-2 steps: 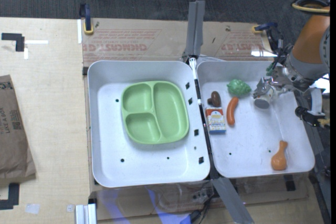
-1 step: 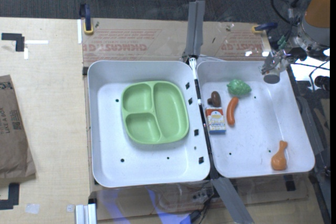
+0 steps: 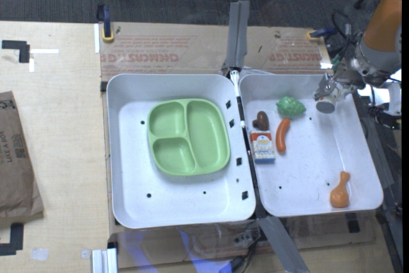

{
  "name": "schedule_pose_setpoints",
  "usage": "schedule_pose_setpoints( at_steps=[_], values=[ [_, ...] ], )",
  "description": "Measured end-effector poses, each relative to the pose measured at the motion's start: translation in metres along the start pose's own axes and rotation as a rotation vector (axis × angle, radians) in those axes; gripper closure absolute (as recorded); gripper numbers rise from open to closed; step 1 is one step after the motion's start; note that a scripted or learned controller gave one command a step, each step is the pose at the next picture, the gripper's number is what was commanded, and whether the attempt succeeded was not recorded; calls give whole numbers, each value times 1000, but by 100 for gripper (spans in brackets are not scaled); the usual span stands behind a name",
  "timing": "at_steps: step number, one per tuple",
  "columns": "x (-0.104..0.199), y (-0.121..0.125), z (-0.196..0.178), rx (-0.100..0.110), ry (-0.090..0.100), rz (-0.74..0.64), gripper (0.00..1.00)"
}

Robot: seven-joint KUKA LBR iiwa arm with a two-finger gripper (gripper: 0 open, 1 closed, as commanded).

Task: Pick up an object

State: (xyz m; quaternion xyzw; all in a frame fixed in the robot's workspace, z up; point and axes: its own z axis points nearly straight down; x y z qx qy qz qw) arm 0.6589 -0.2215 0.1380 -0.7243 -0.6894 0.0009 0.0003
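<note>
Orange drumstick-shaped toy (image 3: 340, 190): lies at the near right corner of the right-hand shallow white bin (image 3: 313, 198), well apart from everything else.
Small printed carton (image 3: 262, 146): flat against the right bin's left wall, just beside the orange-red sausage-shaped toy (image 3: 282, 135).
Dark brown lumpy toy (image 3: 261, 119): just beyond the carton.
Green leafy toy (image 3: 291, 106): toward the far side of the right bin, nearest to the arm's tip.
Pale green three-compartment plastic plate (image 3: 190, 136): sits in the left-hand white bin (image 3: 128, 156), nothing on it.
Gripper (image 3: 326, 97): hangs over the right bin's far right corner, near the leafy toy but apart from it; whether the claw is spread or pressed together I cannot tell, and nothing shows between it.
Progress: judged from this, no object is picked; choosing one, descending, closing and lifting all remain.
</note>
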Motion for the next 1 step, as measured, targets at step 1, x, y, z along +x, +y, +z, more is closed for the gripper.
schedule_pose_setpoints(
  at_steps=[1],
  values=[
    [56, -3, -67, -1, 0, 71, 100]
  ],
)
